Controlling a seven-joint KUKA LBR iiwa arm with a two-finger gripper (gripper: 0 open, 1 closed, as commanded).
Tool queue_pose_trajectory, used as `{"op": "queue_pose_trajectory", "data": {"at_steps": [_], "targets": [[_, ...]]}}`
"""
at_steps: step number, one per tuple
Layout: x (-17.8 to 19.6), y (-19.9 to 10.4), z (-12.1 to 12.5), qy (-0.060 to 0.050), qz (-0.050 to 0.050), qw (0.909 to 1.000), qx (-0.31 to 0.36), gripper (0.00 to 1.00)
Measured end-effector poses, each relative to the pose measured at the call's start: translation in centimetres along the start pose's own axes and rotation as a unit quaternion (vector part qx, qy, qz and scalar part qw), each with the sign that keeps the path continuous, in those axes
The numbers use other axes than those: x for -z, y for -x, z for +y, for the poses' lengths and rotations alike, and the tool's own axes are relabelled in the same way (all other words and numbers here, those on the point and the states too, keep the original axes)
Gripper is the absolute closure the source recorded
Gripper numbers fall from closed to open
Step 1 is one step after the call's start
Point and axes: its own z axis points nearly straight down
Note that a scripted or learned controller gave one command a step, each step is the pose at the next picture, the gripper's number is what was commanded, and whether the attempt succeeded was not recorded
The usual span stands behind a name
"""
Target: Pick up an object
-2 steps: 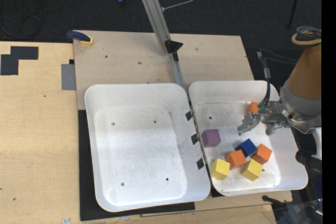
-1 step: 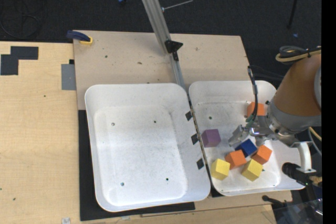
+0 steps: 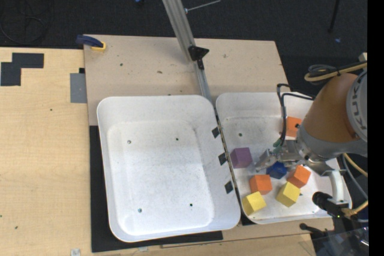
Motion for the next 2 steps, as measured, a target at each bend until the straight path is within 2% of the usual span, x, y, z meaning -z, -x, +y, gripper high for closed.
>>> {"op": "queue_pose_trajectory", "data": {"at_steps": [1, 2], "targets": [[0.6, 0.0, -0.2, -0.004, 0.002, 1.0, -0.003, 1.0], [6.8, -0.3, -0.2, -0.001, 0.001, 1.0, 0.002, 1.0]]}}
